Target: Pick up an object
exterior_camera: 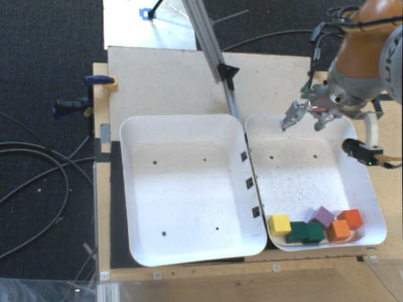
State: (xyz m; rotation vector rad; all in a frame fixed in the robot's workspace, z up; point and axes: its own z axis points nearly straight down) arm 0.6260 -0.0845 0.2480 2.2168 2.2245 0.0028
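The gripper [306, 116] is seen above the far rim of the right bin [302, 168], near that bin's upper edge. Its two fingers are spread apart, and nothing is seen between them. The grey arm with its orange band [371, 30] reaches in from the right of the view.

The objects are gathered at the near end of the right bin, well apart from the gripper, which hangs over the opposite end. A yellow block [279, 224] is found furthest left in the cluster, close to the wall shared with the left bin [182, 187]. Just beside it a green block [305, 232] is placed, seemingly touching it. A purple block [323, 216] is set behind the green one, and an orange block [339, 230] is pressed against the green block's right side. A red-orange block [351, 218] is lodged at the right end, near the bin's curved corner. All five lie low against the near wall.

A blue-and-yellow clamp [94, 82] is fixed at the bench's [164, 80] left edge, and a slanted metal pole [204, 30] crosses the bench above the bins.
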